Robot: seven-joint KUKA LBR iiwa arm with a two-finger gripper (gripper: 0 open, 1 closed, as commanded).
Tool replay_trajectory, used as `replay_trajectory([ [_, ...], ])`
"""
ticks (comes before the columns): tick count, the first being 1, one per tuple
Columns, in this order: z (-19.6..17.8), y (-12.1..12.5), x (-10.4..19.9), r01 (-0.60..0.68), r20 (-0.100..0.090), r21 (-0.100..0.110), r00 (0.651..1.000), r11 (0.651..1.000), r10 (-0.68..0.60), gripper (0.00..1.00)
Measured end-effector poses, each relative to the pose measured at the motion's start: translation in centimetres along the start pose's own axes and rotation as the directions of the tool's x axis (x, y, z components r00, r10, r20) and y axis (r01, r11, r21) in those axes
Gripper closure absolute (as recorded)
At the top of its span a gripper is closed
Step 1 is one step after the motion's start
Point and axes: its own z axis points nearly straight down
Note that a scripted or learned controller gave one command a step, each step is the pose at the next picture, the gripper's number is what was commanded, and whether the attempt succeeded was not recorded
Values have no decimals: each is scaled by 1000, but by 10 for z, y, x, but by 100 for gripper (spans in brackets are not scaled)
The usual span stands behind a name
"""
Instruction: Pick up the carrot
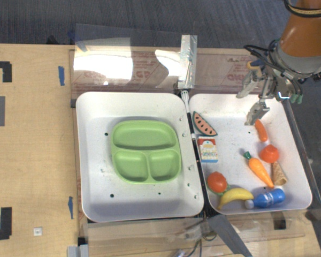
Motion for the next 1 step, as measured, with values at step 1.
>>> replay_trajectory([
  [1,123,-21,47,-106,2,0,994,994,106,0],
])
